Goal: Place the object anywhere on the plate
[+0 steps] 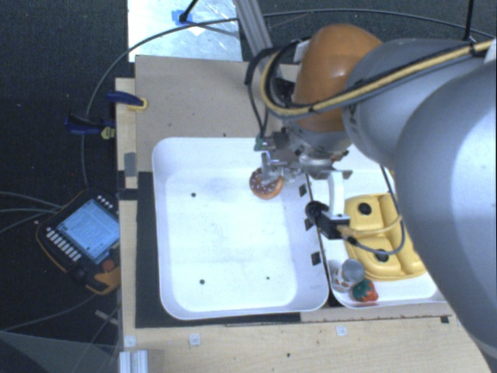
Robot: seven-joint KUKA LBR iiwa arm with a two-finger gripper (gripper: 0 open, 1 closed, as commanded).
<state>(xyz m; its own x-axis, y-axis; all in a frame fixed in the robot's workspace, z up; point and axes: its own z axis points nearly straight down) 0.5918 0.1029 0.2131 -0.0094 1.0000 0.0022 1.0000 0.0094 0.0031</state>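
We hold a small round brown object [266, 183] pinched in our gripper [269, 171], above the left bin [225, 286]. Carrying seems underway; next we need the plate, which we cannot identify.

The grey arm [435, 107] reaches in from the right, its orange band [334, 68] above the wrist. The gripper [268, 169] points down; its finger state is not clear.
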